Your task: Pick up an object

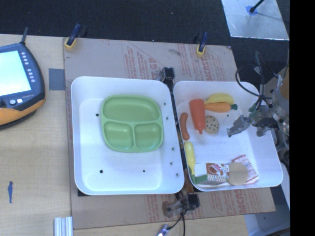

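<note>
1. Wooden worktop bears two white bins; the left bin holds a green divided plate.
2. Gripper hovers over the right bin, its jaws seemingly released, grasping nothing.
3. Orange toy carrot lies well apart.

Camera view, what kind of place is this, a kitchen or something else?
Likely a robot lab bench, not a kitchen: two white bins sit on clamped cardboard, a teach pendant lies nearby, and the food, like the carrot, looks like toys.

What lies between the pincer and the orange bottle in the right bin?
In the camera view, a round speckled cookie on bare white bin floor lies between the pincer and the orange bottle.
</note>
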Tool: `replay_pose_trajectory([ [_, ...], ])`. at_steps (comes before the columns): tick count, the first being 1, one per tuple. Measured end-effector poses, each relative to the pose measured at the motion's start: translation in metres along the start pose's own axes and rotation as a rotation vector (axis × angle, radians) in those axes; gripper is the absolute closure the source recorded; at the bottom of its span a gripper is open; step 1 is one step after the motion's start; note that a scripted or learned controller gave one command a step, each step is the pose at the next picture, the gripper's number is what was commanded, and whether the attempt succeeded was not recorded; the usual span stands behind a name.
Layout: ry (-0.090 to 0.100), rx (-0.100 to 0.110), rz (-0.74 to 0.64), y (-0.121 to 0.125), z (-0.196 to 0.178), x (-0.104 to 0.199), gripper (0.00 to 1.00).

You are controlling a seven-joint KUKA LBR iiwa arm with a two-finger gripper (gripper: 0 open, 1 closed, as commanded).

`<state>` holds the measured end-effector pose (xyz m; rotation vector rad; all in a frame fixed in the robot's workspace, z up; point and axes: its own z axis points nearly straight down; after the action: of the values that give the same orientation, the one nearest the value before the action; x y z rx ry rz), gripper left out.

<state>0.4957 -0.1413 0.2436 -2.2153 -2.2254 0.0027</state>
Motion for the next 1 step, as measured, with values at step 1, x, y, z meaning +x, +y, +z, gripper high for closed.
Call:
replay_pose_trajectory([
  [1,-0.002,0.002,-0.002,0.0574,0.0620,0.0374,0.00],
])
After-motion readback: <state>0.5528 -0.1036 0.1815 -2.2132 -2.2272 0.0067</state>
